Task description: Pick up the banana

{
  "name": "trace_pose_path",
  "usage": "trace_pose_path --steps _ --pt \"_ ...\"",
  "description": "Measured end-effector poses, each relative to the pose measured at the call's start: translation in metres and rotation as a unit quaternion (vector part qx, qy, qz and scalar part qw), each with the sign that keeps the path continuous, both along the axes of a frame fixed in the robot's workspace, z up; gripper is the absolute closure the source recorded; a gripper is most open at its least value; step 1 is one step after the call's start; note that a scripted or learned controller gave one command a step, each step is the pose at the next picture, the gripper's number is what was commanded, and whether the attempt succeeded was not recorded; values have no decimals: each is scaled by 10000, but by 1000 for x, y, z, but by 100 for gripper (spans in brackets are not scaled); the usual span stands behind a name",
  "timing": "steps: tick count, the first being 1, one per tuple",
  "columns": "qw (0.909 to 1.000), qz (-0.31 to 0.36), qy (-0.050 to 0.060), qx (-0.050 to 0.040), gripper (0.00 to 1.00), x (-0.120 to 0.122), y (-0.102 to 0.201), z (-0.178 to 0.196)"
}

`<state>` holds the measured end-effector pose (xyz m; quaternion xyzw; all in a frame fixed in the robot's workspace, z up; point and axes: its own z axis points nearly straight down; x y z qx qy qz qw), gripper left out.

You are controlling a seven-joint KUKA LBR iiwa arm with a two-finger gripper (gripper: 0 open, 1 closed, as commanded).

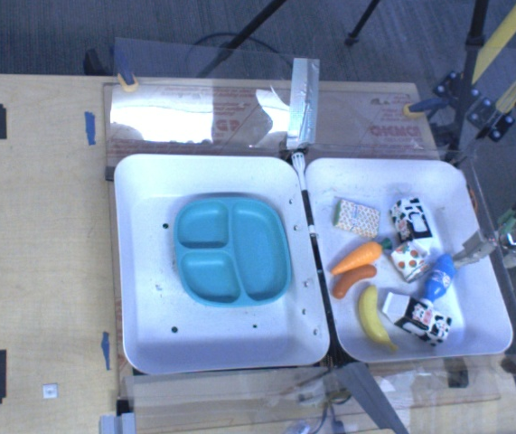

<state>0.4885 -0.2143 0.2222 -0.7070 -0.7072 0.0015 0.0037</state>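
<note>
The curved yellow plastic banana [374, 316] sits at the near edge of the right-hand shallow white bin [488, 333], touching a black-and-white cow-print carton [420, 318] on its right. Just beyond it is a small orange sausage-shaped toy [351, 280], then an orange carrot [359, 257]. Can't tell what state the end effector is in. Looks risky: that crowding could make a grab snag the carton instead.

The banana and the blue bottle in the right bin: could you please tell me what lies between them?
In the camera view, a small black-and-white carton lies between the banana and the blue bottle, close beside the banana.
</note>
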Motion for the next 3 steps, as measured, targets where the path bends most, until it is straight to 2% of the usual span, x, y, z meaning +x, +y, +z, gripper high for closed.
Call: trace_pose_path --steps 1,2,3 --pt "9982 574 -131 -70 0 25 41 -107" --pt "9967 724 -339 -150 0 19 83 -118" --pt "9967 712 -353 -161 100 20 82 -110"
